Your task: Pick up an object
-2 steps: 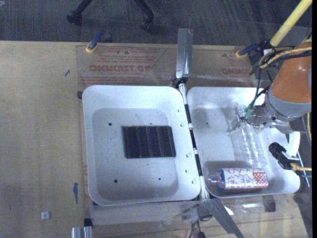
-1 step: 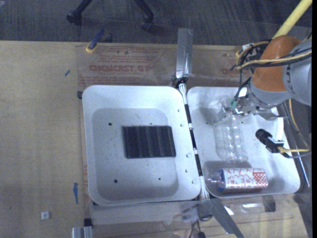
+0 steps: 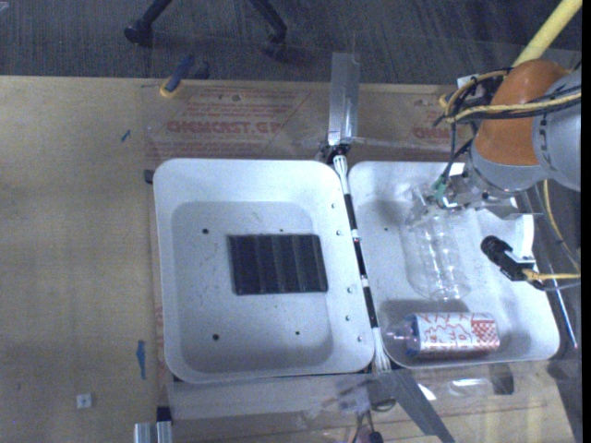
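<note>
1. Bench [image 3: 74, 247]: pale wood, wide across the shot, with both bins sitting on it side by side.
2. Left bin [image 3: 175, 201]: white, shallow, rounded corners, one item lying inside.
3. Right bin [image 3: 379, 192]: white as well, pressed up against the left bin along the centre seam. It has two items inside, and the arm is over its far right corner.
4. Arm [image 3: 526, 118]: in from the right, grey with the orange band on top and yellow cables looping round it. It hangs above the far side of the right bin.
5. Panel [image 3: 277, 264]: dark, ribbed and rectangular, flat in the middle of the left bin, apart from every wall.
6. Bottle [image 3: 436, 252]: clear plastic, on its side in the middle of the right bin. It runs from far to near, and its far end sits right at the gripper.
7. Can [image 3: 448, 332]: red and white print, on its side along the near wall of the right bin, dark end pointing toward the centre seam. It lies just beside the bottle's near end; I can't tell whether they touch.
8. Gripper [image 3: 450, 194]: low over the far end of the bottle, close in on it. Clamped or loose, I can't tell from this angle, nor whether it has the bottle.
</note>
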`<act>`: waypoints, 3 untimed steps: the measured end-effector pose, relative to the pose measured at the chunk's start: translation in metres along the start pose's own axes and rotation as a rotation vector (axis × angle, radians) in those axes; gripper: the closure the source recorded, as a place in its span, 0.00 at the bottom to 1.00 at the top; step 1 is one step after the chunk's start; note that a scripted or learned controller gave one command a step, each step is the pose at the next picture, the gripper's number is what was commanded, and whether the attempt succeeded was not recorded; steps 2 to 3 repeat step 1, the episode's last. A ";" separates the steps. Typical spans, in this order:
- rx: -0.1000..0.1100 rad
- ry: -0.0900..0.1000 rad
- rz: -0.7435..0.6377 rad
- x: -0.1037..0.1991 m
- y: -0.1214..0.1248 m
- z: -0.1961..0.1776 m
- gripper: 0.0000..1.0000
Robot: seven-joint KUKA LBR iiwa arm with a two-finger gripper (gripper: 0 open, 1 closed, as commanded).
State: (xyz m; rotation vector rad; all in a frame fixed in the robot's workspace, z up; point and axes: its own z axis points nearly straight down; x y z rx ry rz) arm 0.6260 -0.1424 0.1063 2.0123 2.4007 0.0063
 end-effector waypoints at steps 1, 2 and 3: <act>0.007 0.004 -0.074 0.078 0.045 -0.079 1.00; 0.007 0.004 -0.074 0.078 0.045 -0.079 1.00; 0.007 0.004 -0.074 0.078 0.045 -0.079 1.00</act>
